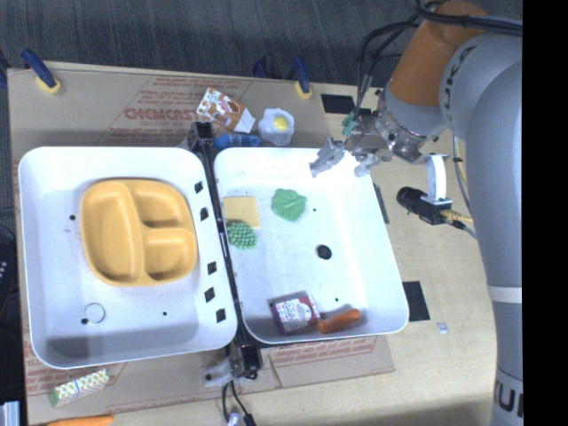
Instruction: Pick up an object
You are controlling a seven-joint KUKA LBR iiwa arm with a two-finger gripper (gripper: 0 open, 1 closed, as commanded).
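The metal two-finger end effector (342, 160) hangs spread wide and empty over the right white bin's (382, 264) far edge; the orange plastic carrot (340, 320) lies lengthwise along its near edge.

Even, diffuse overhead light falls across the worktop (133, 105), leaving only soft, short shadows. The two white bins (53, 238) run bright, close to washed out, with a grey shadow pooled in the left bin's near corner. The dark floor beyond stays dim. Detail is slightly soft throughout, and the pincer (342, 156) looks faintly blurred.
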